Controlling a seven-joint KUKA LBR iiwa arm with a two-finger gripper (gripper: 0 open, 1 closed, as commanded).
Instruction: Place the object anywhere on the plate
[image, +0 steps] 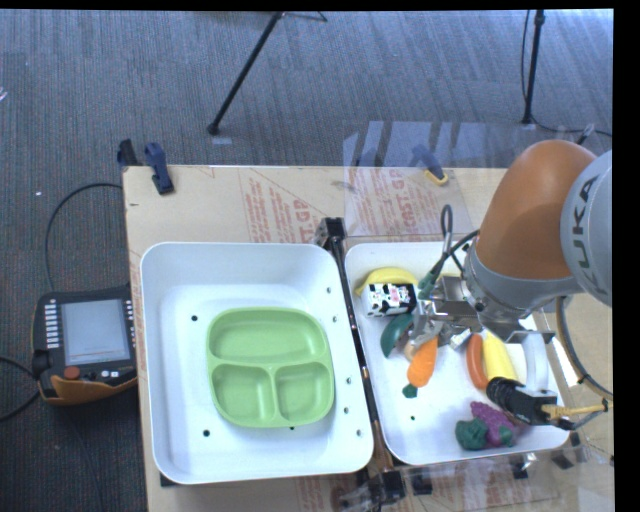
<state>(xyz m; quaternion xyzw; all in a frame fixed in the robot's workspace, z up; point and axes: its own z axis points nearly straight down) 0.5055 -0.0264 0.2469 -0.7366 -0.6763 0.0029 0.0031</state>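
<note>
A green divided plate (270, 378) lies in the left white bin (160, 300). Over the right bin (440, 450), the end effector (425, 330) hangs just above an orange toy carrot (421, 365), seemingly touching its upper end. Whether it grips the carrot, or how wide it is set, cannot be told.

Plate (270, 377) matt green plastic; bins (165, 300) smooth white (slightly glossy); bench (240, 205) cardboard.
</note>
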